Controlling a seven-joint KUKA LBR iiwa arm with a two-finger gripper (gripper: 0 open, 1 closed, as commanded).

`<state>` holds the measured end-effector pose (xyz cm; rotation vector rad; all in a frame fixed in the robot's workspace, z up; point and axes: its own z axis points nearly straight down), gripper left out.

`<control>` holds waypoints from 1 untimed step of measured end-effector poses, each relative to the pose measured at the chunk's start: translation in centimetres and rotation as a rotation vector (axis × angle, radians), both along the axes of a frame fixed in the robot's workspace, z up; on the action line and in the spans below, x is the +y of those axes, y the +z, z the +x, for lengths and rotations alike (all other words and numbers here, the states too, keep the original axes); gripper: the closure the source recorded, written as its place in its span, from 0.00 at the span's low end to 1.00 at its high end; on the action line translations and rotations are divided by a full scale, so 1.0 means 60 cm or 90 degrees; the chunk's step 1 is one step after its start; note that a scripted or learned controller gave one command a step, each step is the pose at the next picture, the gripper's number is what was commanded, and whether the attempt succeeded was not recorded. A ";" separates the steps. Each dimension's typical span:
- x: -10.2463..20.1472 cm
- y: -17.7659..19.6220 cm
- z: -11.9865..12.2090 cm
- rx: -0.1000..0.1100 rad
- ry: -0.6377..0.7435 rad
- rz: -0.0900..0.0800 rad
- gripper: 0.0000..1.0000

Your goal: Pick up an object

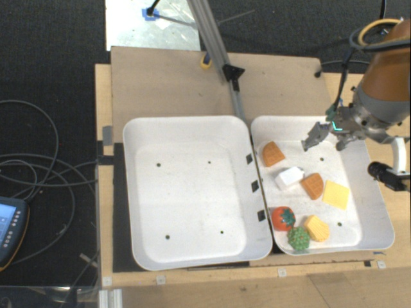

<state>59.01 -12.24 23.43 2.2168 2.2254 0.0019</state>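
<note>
Dark carpet surrounds a tan bench (pixel 167 82) that carries two shallow white bins side by side, seen from above at a slant. Black cables (pixel 38 165) loop across the floor at nine o'clock, beside the corner of a handheld screen (pixel 9 226). A grey pole (pixel 212 31) slants down from twelve o'clock and ends at the seam between the bins.

Nothing lies on the floor of the left bin (pixel 186 191). All the objects sit in the right bin (pixel 372 226). An orange wedge (pixel 273 153) lies at its ten o'clock, near the divider. A small white block (pixel 289 176) lies at the middle, with a round orange-brown piece (pixel 313 185) just beside it at three o'clock. A flat yellow square (pixel 336 194) lies further toward three o'clock. Along the near edge, a red tomato-like toy (pixel 282 218) sits at seven o'clock, touching a green broccoli-like toy (pixel 298 238), which touches a yellow-orange block (pixel 316 228).

From three o'clock the arm (pixel 385 76), its orange band showing above the grey wrist, reaches over the far part of the right bin. Its gripper (pixel 329 140) hangs above bare bin floor at one o'clock, apart from every object. One finger (pixel 315 137) points toward nine o'clock and the other sits nearer the wrist, the two spread wide with nothing between them.
</note>
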 end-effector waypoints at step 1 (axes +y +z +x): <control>-0.013 -0.078 0.007 0.003 -0.002 0.000 0.00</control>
